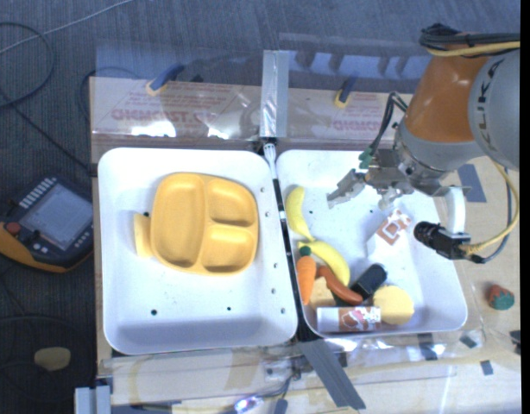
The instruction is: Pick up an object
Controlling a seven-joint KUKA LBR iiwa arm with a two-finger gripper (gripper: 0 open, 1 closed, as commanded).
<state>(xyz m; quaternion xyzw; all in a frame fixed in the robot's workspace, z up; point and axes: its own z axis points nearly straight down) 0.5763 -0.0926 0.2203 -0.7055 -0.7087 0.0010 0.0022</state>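
Arm [472, 102]: grey with orange band, entering from the right, wrist bent down over the upper part of the right bin.

Left bin [118, 300]: white, shallow; holds a yellow divided tray [205, 222] tilted slightly, resting near the middle.

Right bin [438, 309]: white, beside the left one; objects gathered along its left wall and lower edge.

Gripper [369, 192]: hovering above bare bin floor, fingers spread apart and grasping nothing; one finger [344, 188] points left toward the bin's centre.

Bananas: one [296, 212] against the left wall, another [327, 260] just below it.

Carrot [306, 279]: orange, lying beside the lower banana.

White tube with red label [358, 318]: along the lower edge.

Yellow lemon-like object [394, 304]: touching the tube.

Black cylinder [369, 278]: between banana and lemon.

White and red packet [391, 229]: just below the gripper, apart from it.
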